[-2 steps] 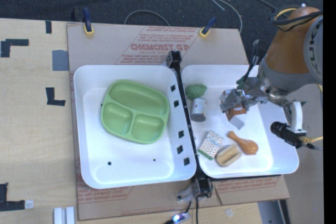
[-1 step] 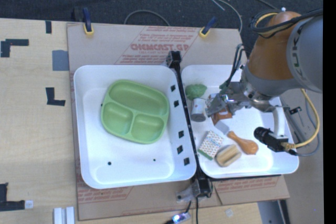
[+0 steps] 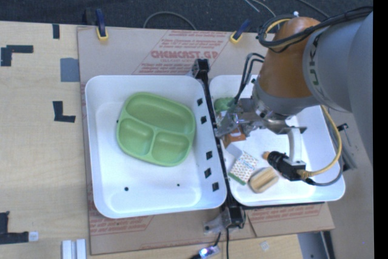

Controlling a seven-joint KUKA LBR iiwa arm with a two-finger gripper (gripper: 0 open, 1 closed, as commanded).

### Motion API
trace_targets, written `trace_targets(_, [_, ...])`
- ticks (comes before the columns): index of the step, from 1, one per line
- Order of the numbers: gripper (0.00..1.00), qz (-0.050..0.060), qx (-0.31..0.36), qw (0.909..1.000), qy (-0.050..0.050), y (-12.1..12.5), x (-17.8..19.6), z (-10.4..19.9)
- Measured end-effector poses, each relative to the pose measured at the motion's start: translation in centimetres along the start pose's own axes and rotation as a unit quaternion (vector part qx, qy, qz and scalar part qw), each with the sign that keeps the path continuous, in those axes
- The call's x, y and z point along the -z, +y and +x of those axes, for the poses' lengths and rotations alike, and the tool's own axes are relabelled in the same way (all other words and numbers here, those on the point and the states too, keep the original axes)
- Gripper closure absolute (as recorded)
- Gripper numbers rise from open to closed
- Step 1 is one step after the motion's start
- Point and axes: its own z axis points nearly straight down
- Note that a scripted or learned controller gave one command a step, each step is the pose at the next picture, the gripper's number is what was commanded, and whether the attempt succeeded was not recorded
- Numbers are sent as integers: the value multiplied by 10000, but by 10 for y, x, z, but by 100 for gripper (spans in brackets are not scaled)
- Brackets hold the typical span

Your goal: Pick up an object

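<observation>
Just below the gripper (image 3: 233, 125), whose finger state I cannot tell, the tan block (image 3: 264, 179) looks light and rigid; pinch its short sides.

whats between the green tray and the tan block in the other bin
In the camera view, the black divider where the two bins meet lies between the green tray and the tan block, then a small green-and-white patterned packet beside the block.

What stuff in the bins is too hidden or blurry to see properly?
- Claw: in the camera view the arm's wrist covers it, so whether it is open or shut stays unclear.
- Green thing in the right bin: mostly hidden under the arm.
- Orange-brown item by the claw: blurred, partly covered, can't be named.
- Patterned packet: print too small to read.
</observation>
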Motion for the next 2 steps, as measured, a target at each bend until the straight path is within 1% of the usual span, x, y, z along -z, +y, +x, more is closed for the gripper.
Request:
trace_targets(1, [100,-12,4,10000,1,-8,18,53])
trace_targets(2, [100,0,-2,10000,-6,-17,9,101])
